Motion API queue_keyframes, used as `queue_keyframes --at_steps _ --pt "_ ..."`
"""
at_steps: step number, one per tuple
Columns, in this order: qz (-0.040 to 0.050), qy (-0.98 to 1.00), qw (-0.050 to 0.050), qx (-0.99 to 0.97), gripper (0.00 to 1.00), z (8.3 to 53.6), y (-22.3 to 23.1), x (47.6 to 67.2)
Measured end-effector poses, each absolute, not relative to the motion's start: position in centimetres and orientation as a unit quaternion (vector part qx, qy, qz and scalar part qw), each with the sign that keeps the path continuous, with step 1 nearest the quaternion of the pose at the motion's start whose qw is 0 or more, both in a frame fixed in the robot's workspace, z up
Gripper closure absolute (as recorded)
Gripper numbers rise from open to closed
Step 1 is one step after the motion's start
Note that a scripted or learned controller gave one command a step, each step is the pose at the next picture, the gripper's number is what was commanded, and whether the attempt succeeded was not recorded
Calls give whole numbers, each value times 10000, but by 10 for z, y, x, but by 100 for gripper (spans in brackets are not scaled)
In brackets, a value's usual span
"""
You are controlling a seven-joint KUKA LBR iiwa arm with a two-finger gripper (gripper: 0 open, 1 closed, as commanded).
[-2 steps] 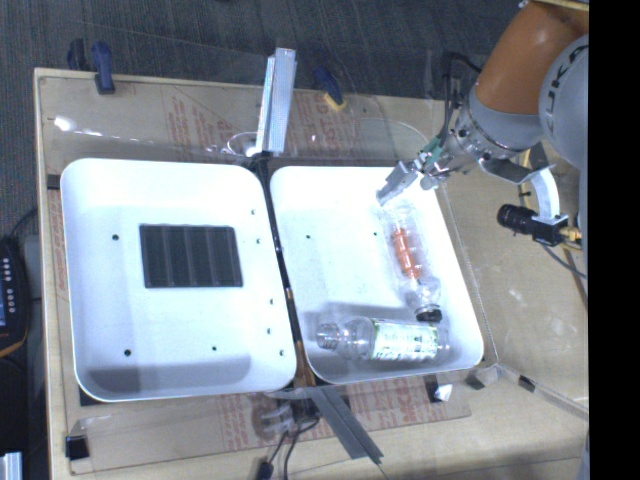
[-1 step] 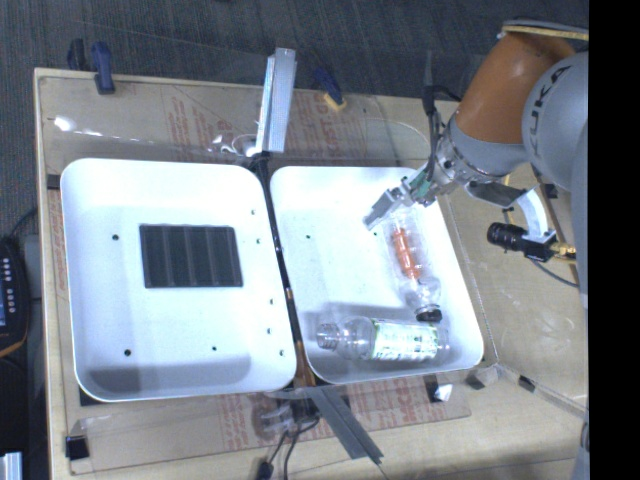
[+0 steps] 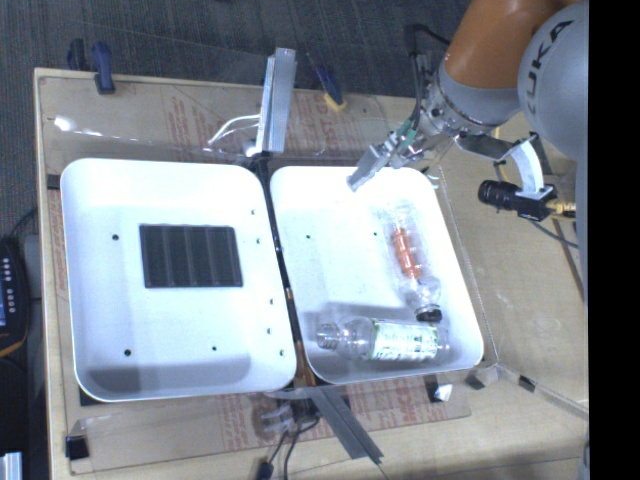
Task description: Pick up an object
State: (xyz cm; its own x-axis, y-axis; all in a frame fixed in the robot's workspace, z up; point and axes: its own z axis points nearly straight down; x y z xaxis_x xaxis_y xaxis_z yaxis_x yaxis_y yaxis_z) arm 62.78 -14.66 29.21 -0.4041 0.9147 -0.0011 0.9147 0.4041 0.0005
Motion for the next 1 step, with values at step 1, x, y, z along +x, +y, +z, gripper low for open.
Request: queue_keyframes --at_steps 1 --pt "-8 8597 -8 5108 0 224 -201 619"
